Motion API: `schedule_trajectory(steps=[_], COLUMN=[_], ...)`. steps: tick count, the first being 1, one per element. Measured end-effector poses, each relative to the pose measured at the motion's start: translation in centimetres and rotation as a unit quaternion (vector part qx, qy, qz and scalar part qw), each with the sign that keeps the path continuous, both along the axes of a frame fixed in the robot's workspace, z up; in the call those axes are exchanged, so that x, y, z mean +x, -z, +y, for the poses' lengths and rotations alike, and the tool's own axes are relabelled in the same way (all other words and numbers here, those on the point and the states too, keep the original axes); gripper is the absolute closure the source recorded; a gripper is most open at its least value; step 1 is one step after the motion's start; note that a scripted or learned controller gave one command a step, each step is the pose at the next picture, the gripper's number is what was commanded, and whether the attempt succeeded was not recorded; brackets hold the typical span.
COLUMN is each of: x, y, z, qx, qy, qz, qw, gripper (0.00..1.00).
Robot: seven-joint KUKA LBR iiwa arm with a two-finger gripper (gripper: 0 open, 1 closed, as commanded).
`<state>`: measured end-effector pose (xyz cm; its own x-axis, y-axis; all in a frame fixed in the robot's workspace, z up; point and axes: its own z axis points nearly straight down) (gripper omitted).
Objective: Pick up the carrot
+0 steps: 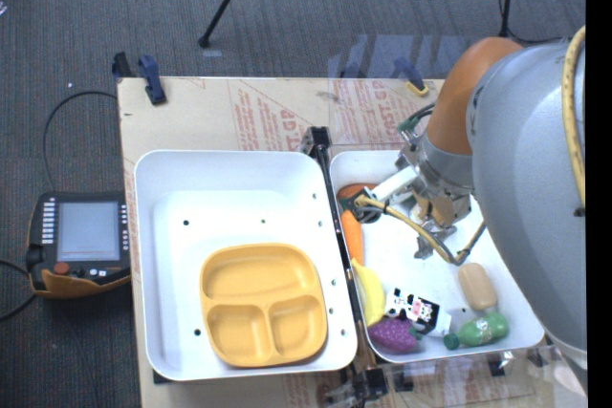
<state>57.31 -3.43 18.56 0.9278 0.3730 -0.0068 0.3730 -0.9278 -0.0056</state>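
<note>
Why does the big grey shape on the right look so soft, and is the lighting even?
In the camera view, the arm sits close to the lens, so it looks blurred; light is flat, with soft shadows under the yellow tray; the carrot stays sharp.

Not much to read here tbh. The bench point(258, 115) top has red printing w/ diagonal lines on the board, but it's upside down from this angle and too blurry to make out any actual words. The lil pendant point(84, 239) on the floor has a screen, nothing legible on it. Cow-print carton point(414, 309) label's too small to read.
</note>
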Motion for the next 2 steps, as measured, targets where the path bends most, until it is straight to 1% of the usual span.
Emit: schedule_trajectory(steps=[1, 2], x=[-6.7, 0.5], y=[0.0, 7.4], z=[-1.6, -4.5], qx=[0.0023, 0.0023], qy=[-0.149, -0.169], qz=[0.0, 0.003], qw=[0.9889, 0.9857], gripper=[0.0, 0.0])
